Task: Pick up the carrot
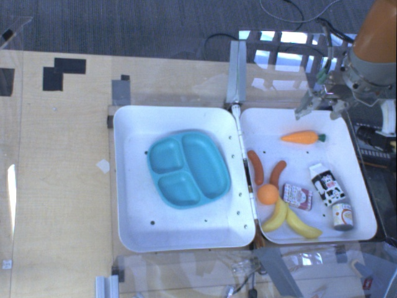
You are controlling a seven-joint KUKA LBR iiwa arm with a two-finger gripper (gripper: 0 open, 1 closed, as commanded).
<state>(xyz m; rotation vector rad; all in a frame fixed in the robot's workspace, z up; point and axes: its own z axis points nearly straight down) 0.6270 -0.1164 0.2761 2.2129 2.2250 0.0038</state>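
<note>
Two bins sit side by side: left bin [130, 228] holds a blue tray [188, 168]; right bin [360, 185] holds the carrot [302, 138] lying flat at its 12 o'clock end, leaf tip toward 3 o'clock. Gripper [321, 108] hangs over the right bin's far rim, just at 1 o'clock from the carrot and apart from it, fingers spread with nothing between them. Toward 6 o'clock from the carrot lie two sausages [255, 166], an orange [268, 194], bananas [291, 221], a milk carton [327, 186] and a can [342, 216].
</note>
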